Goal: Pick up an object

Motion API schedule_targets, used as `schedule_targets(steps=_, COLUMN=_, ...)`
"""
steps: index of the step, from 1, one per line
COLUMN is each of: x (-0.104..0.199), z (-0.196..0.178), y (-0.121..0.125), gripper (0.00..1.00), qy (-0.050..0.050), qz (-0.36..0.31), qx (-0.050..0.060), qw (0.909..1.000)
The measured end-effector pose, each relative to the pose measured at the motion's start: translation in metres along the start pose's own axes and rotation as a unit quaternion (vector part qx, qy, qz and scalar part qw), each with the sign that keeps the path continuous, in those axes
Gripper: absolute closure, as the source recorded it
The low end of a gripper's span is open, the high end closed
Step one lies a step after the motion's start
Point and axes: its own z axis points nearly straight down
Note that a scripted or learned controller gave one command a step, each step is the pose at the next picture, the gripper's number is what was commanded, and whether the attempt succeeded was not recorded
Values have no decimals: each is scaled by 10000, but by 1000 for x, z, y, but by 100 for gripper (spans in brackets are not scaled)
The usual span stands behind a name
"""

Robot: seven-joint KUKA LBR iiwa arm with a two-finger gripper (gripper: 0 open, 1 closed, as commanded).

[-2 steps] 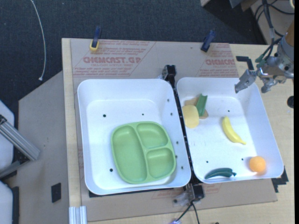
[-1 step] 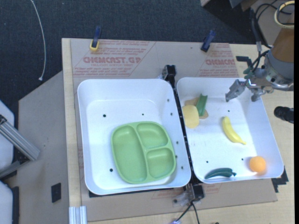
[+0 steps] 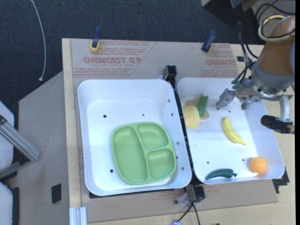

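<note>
Arm is reaching in from the upper right of the frame, grey body with the orange band [image 3: 276, 55] sitting above the wrist. Wrist is pointing down and toward frame left. Gripper [image 3: 236, 100] is hanging at right of centre, upper half of the frame. Fingers are standing apart: one finger [image 3: 224, 100] angling toward frame left, the other further right. Nothing sitting between them.
</note>
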Motion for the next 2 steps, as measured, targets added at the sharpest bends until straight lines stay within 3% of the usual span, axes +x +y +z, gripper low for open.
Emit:
schedule_targets(steps=1, x=5, z=61, y=4, gripper=0, qy=-1, qz=-4, qx=-2, qw=10000)
schedule_targets(steps=2, x=5, z=47, y=5, gripper=100, qy=-7, qz=1, qx=-30, qw=10000)
